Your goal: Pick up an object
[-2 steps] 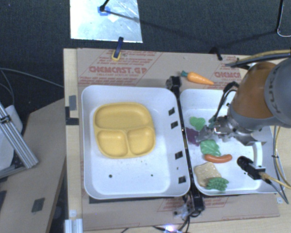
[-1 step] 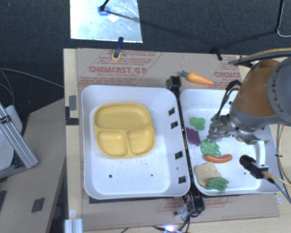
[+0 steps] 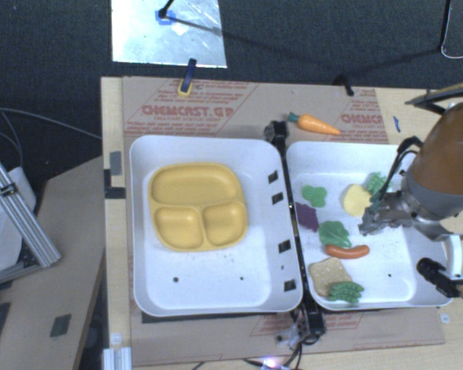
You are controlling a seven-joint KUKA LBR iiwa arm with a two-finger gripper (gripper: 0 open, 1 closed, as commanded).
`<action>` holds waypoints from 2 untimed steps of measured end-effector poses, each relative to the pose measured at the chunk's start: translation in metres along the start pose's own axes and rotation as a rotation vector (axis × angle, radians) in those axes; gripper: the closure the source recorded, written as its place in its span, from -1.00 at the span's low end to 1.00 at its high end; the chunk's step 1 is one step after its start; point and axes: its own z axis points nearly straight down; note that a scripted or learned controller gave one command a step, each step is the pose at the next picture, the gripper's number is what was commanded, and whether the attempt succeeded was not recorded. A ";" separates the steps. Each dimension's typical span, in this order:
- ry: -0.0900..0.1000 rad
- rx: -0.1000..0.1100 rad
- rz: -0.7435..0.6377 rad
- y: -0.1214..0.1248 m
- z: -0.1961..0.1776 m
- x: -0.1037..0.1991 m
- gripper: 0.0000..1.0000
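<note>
My gripper (image 3: 373,223) hangs over the right bin (image 3: 386,290), right of its middle. Just left of it lie a yellow lemon-like piece (image 3: 356,200) and a green leafy piece (image 3: 334,232). A red sausage (image 3: 346,251) lies just below the gripper tip. A second green piece (image 3: 375,182) sits at the bin's upper right, beside the arm. Further left are a green broccoli-like piece (image 3: 314,196) and a purple piece (image 3: 306,217). A slice of bread (image 3: 327,270) with a green piece (image 3: 345,290) on it lies at the front.
The left bin (image 3: 147,284) holds a yellow three-compartment plate (image 3: 197,205). An orange carrot (image 3: 315,124) lies on the cardboard behind the bins. A silver sheet (image 3: 168,21) lies on the floor further back.
</note>
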 end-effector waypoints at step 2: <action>0.002 -0.005 -0.007 0.003 -0.020 0.003 1.00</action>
